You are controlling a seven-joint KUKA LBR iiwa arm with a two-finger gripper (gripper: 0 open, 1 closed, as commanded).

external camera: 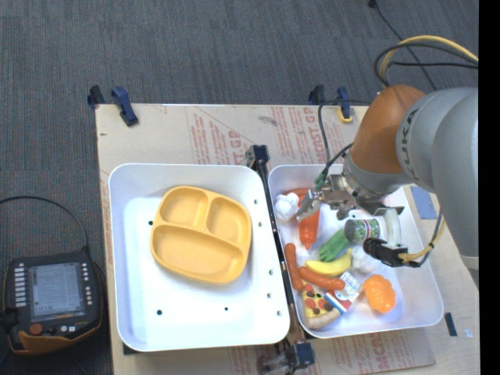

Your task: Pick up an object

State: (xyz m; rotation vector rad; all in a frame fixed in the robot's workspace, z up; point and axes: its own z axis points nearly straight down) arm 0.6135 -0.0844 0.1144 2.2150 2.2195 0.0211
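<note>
at centre right, the pincer [312, 203] hangs over the carrot [309, 226], opening impossible to tell; light, stiff, smooth plastic—grip it mid-body.

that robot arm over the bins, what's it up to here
The grey arm's pincer hangs low over the right bin, among toy food: a carrot, a banana, a pizza slice. Nothing is visibly gripped yet. The left bin holds a yellow divided plate.
</note>
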